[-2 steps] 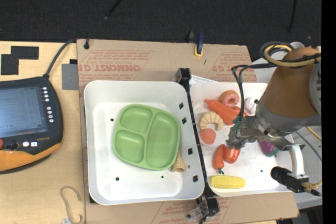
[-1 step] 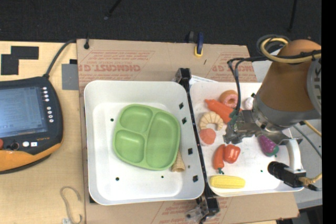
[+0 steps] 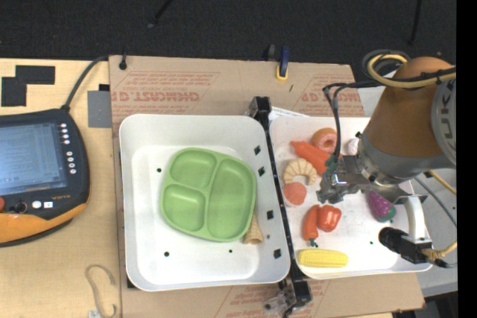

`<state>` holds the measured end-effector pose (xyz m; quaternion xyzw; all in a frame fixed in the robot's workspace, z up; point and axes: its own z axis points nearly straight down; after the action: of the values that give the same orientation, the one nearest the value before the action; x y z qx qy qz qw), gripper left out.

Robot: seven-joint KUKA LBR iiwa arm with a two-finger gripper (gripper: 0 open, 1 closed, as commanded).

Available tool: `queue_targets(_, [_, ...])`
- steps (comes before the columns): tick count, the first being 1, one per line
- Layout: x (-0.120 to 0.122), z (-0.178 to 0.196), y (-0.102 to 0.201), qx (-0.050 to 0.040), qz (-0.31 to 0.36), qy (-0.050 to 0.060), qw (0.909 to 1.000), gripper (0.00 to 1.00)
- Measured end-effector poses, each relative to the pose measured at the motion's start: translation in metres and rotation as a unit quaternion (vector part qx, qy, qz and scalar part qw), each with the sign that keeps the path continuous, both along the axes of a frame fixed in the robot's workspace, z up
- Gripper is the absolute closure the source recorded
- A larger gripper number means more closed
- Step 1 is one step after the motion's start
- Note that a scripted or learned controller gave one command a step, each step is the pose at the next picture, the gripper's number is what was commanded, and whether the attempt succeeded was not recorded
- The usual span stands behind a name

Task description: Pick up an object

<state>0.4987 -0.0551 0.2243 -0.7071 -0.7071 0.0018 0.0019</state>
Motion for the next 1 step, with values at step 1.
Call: queue_targets(1, [-0.0094, 0.0118, 0.0046, 0.0006, 0.000, -0.001, 1.0000, 1.00])
